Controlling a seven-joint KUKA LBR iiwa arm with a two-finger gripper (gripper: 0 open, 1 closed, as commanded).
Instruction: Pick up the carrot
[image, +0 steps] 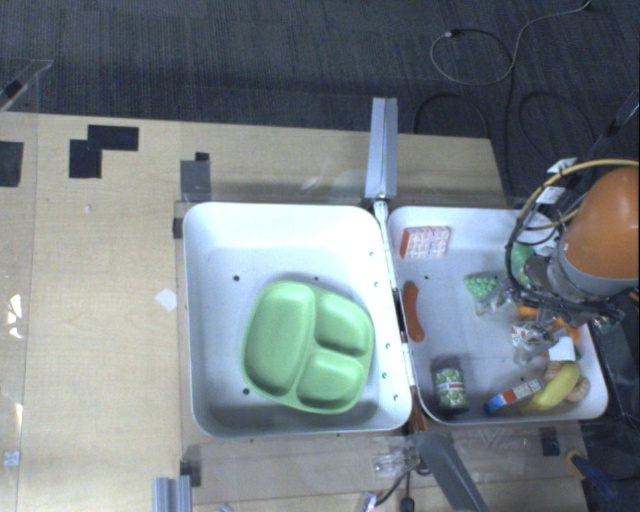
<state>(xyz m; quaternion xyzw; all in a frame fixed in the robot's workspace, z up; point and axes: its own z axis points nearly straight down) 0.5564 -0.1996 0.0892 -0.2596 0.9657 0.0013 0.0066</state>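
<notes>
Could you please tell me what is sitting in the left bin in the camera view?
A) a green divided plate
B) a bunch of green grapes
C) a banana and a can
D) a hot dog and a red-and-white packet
A: the green divided plate lies alone in the left bin, while the banana, the can and the other food items lie in the right bin.
</notes>
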